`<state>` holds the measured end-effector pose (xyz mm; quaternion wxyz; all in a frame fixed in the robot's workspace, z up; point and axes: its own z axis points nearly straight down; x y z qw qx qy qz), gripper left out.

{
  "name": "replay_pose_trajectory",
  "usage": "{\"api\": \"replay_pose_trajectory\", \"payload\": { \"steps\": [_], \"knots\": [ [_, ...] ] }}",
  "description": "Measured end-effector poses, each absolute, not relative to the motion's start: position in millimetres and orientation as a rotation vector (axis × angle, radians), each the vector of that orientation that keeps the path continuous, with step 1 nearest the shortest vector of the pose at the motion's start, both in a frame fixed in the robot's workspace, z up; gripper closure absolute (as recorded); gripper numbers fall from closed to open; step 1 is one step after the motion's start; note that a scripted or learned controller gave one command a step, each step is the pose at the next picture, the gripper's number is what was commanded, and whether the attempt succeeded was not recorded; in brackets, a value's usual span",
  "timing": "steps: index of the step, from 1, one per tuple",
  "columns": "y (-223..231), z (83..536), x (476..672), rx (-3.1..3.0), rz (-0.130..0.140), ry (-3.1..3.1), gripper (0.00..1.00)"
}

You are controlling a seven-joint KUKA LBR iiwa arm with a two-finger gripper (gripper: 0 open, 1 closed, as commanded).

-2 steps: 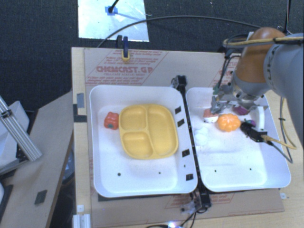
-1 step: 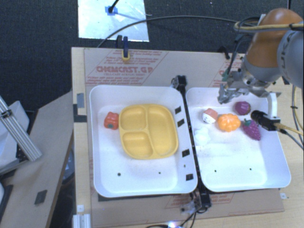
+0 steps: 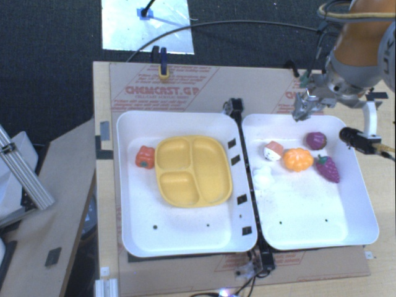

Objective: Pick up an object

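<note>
— While the arm [image 3: 362, 36] hangs over the far right corner, what sits in each bin?

— Left bin [image 3: 133, 228]: a yellow tray [image 3: 193, 171] with three compartments, lying a bit askew, and a small red-orange pepper [image 3: 145, 156] just beside the tray's left edge. Right bin [image 3: 309, 221]: five small pieces gathered in its far half. A white-and-red piece [image 3: 272, 150], an orange pumpkin [image 3: 297, 159] just to its right, a dark purple onion-like piece [image 3: 316, 140] behind that, purple grapes [image 3: 328, 168] touching or nearly touching the pumpkin on the right, and a pale white piece [image 3: 262, 177] near the divider, hard to make out against the bin.

— And the pincer?

— The pincer [image 3: 303, 111] is above the right bin's far rim, well apart from the toys. Nothing is between its fingers. Whether they stand wide or narrow, I cannot tell; they are too small and blurred.

— How do the pieces look?

— Like moulded plastic food. The pumpkin is round and ribbed with a slight shine; the grapes are a knobbly, tapering cluster; the purple piece is smooth and roundish. The tray is smooth, glossy, with rounded corners.

— The bins?

— Shallow, white, matte, with rounded corners and a few dark specks on their floors. They rest on a board [image 3: 185, 85] printed in red letters, laid on the tabletop [image 3: 68, 166].
</note>
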<state>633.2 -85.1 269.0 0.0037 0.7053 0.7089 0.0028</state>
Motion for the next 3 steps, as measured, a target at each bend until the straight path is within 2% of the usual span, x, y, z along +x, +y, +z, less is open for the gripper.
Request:
{"api": "replay_pose_trajectory", "payload": {
  "steps": [1,3],
  "knots": [
    [-85.0,268.7,634.1,2.214,0.004,2.225,1.00],
    [24.6,251.9,600.0,2.212,0.002,2.232,1.00]
  ]
}}
